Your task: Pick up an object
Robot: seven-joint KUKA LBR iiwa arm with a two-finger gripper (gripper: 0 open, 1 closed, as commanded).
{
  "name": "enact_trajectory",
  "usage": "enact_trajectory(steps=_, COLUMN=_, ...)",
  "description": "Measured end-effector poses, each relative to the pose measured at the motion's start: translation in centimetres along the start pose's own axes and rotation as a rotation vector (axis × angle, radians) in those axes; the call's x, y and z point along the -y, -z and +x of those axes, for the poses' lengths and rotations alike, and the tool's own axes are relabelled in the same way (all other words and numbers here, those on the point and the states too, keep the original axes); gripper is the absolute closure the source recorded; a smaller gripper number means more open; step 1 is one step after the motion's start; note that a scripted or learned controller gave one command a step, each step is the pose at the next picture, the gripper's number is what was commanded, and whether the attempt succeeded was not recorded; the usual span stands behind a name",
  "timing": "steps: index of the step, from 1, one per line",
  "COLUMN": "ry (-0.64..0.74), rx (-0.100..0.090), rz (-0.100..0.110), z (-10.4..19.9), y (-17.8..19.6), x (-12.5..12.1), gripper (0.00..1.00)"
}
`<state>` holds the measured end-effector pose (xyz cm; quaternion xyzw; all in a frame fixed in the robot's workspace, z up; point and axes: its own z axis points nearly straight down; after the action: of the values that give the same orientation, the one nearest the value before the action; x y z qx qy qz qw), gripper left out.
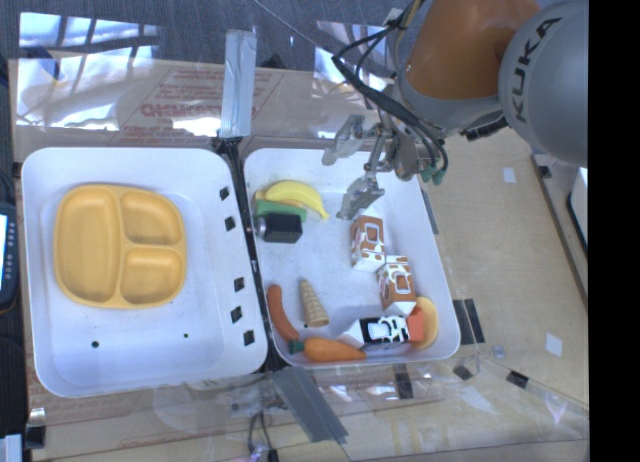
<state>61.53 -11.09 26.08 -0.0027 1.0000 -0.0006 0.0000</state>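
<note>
On the table (520,280), two shallow white bins sit side by side, and the grey KUKA arm (520,50) with its orange band reaches in from the right over the far edge of the right bin (335,280). The left bin (60,350) carries a yellow divided plate (120,245) with three compartments, lying flat near its middle. The tool (362,190) hangs above the far part of the right bin, near the banana and the upper carton; nothing shows between its fingers, and I cannot tell how far apart they stand, since cables and metal parts crowd that spot.

The right bin holds the things to pick. A yellow banana (295,195) lies at the far left, with a green and black block (280,222) just beside it on the near side. Two orange-and-white cartons lie toward the right: one (367,242) near the middle, the other (398,283) just below it. Along the near edge lie a carrot (333,350), a red sausage (281,313), a black-and-white box (385,330) and an orange-yellow fruit (425,320). An ice cream cone (314,304) lies between the sausage and the cartons.
</note>
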Motion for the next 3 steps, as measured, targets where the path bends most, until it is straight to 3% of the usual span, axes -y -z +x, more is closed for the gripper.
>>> enact_trajectory(steps=1, ry=-0.084, rx=-0.008, rz=-0.002, z=1.3, y=-9.6, x=7.6, gripper=0.00)
enact_trajectory(steps=2, ry=-0.089, rx=0.001, rz=0.000, z=2.1, y=-16.9, x=8.8, gripper=0.00)
enact_trajectory(steps=3, ry=-0.287, rx=0.000, rz=-0.002, z=4.5, y=-16.8, x=7.4, gripper=0.00)
